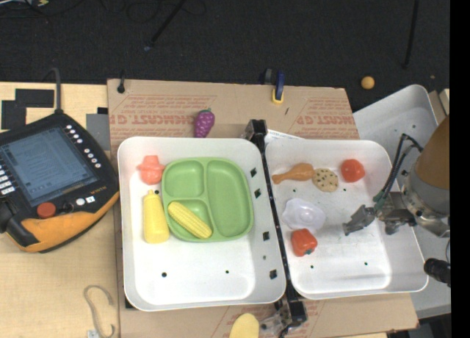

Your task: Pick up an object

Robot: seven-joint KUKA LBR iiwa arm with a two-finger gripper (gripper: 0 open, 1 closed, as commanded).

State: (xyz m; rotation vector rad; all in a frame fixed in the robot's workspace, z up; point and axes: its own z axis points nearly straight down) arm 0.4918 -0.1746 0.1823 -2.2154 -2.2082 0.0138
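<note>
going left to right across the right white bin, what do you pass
orange drumstick toy → clear plastic cup → speckled cookie → red tomato → grey gripper

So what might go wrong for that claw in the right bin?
The gripper hovers over bare bin floor, so closing here would likely catch nothing. The clear cup nearby looks thin and slippery and may squirt away. The red pepper sits against it, so a grab could nudge both.
</note>
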